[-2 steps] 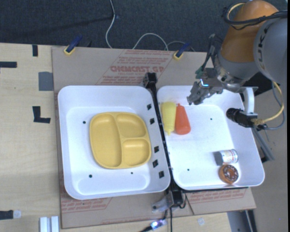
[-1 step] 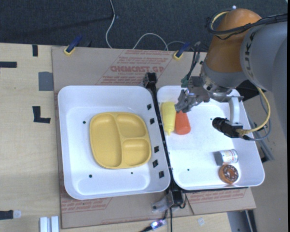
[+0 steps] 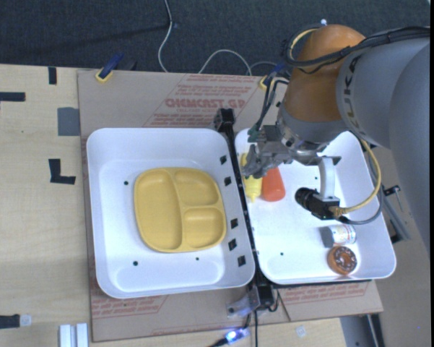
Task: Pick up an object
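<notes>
I see my gripper low over the left end of the right bin, just above a small yellow object and an orange cup-like piece that sit touching each other, but I cannot tell whether it is spread or pinching anything. Going left to right, the left bin holds a yellow divided tray lying flat in its middle. Then comes the divider between the bins, then the yellow and orange pair, and nearer the right bin's front right corner a small white cylinder with a brown doughnut-like disc just below it.
</notes>
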